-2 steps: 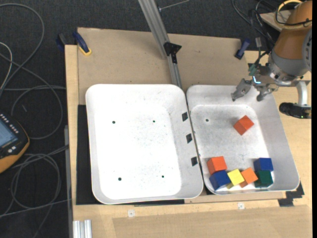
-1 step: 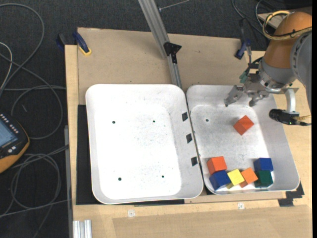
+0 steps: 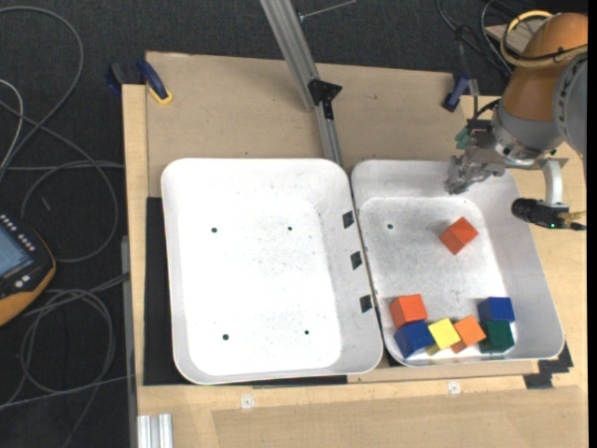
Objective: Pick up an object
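The right bin (image 3: 522, 250) holds an orange cube (image 3: 458, 235) lying alone near its middle. Along its near edge sits a cluster of blocks: an orange one (image 3: 408, 308), a blue one (image 3: 414, 338), a yellow one (image 3: 443, 333), a smaller orange one (image 3: 470, 329), a blue one (image 3: 497, 308) and a green one (image 3: 498, 336). My gripper (image 3: 464, 175) hangs over the bin's far right corner, up and to the right of the lone orange cube. Nothing shows between its fingers.
The left bin (image 3: 187, 250) lies beside the right one. A slanted metal pole (image 3: 297, 54) rises from behind the bins' junction. Blue clamps (image 3: 154, 80) (image 3: 457, 91) grip the bench's far edge. Cables and a device (image 3: 19, 264) lie on the floor at left.
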`<action>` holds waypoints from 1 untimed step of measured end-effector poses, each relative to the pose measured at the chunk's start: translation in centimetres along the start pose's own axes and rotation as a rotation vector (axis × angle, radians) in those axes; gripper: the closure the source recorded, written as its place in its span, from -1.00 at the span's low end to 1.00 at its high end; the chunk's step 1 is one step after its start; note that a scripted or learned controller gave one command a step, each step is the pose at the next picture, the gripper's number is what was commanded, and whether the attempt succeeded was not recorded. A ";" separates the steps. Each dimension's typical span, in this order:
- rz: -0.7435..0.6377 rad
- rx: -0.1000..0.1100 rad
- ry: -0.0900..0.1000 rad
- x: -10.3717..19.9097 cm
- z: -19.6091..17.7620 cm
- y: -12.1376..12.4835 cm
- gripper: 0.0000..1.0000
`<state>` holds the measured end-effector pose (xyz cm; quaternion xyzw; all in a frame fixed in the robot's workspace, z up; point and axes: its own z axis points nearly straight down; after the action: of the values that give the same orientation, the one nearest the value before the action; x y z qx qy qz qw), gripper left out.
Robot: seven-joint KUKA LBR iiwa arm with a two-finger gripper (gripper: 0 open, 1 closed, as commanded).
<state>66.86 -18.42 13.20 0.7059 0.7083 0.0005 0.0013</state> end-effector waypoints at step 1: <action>0.002 -0.004 -0.001 0.2 -4.6 -0.2 1.00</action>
<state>66.61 -18.23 17.76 0.7066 0.7076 0.0017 0.0028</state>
